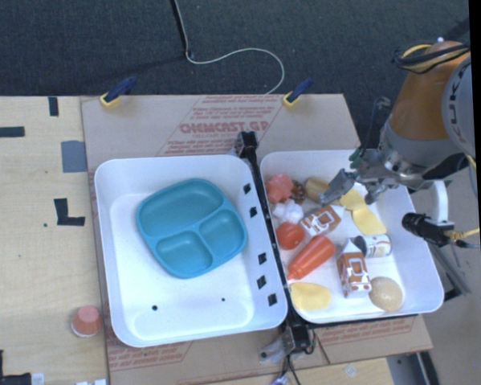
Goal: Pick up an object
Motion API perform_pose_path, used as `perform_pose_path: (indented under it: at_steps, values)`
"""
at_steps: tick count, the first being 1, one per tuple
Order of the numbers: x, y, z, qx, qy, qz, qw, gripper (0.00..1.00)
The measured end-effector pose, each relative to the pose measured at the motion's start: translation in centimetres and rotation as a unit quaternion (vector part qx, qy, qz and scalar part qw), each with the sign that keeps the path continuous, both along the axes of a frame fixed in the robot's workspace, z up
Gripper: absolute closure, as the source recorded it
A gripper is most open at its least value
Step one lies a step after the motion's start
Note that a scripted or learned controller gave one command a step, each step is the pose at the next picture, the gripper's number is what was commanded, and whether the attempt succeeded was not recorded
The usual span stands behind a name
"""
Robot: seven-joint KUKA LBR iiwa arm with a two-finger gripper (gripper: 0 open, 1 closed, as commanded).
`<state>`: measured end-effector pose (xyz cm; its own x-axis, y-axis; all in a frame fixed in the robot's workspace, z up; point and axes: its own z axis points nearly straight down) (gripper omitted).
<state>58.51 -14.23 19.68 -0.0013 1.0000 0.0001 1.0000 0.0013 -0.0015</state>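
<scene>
1. Nearest the camera, along the front wall of the right bin (430, 302), lie a yellow lemon-like piece (310, 295) and a beige egg-shaped piece (386, 293), both close to that wall.
2. Between them stands a small red-and-white carton (355, 274), upright, just beside the egg-shaped piece.
3. An orange carrot (311, 257) lies slantwise at the bin's middle, with a red tomato-like ball (289, 236) just beside its upper end, near the divider between the bins.
4. Further back sit a second small carton (321, 220), a pink piece (279, 187) and a yellow banana-like piece (364, 215); the toys crowd together, with little bare floor between them.
5. The hand (351, 186) hangs over the bin's rear part, its dark fingers spread apart and clamped on nothing; one finger (332, 189) points down toward the second carton.
6. The left bin (115, 259) holds a blue divided plate (192, 227), with open white floor in front of it.
7. A small pink cup (87, 320) stands on the worktop (27, 263), left of the bins.
</scene>
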Motion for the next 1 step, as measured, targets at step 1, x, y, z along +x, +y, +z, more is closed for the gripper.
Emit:
perform_pose_path:
  at_steps: [1]
  values:
    - [1.64,0.99,-10.17,-0.0005,-0.001,0.0,1.0,0.0]
